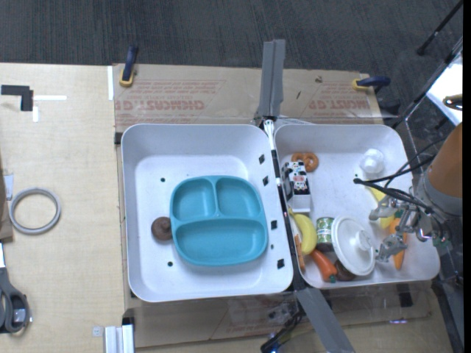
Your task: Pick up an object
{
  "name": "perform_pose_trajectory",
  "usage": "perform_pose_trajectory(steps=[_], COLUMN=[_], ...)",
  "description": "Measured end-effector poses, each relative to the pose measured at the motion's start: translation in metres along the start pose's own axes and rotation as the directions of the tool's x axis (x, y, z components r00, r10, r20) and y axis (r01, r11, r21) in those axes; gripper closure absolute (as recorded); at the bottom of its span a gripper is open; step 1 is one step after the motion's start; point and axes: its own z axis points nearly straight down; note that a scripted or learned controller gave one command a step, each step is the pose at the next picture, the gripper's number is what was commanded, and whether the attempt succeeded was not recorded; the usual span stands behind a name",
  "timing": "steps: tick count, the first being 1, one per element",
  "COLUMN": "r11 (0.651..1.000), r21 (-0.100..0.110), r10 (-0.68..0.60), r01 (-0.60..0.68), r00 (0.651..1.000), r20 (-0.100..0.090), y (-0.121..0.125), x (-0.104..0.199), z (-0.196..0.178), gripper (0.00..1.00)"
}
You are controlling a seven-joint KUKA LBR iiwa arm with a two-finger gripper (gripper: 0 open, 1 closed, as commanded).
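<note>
Currently, from the overhead camera, my pincer (pixel 395 234) sits low in the right bin (pixel 335 140), near its right wall. Whether it is apart or together cannot be told. An orange carrot (pixel 399 254) lies just beside it, and a white lid (pixel 352 245) lies to the left. A banana (pixel 305 232), a green can (pixel 324 229) and a pretzel (pixel 305 160) occupy the same bin. The left bin (pixel 140 219) contains a teal divided plate (pixel 218 220) and a brown ball (pixel 161 229).
</note>
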Motion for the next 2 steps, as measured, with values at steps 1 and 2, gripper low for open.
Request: perform_pose_trajectory(steps=[1, 2], r11=[1.000, 1.000], r21=[0.001, 0.002], r10=[-0.023, -0.027], r01=[0.023, 0.027], r00=[1.000, 1.000], r20=[0.001, 0.004], y=[0.0006, 0.0015], x=[-0.0044, -0.0059], z=[-0.0006, -0.0103], gripper=[0.00, 1.00])
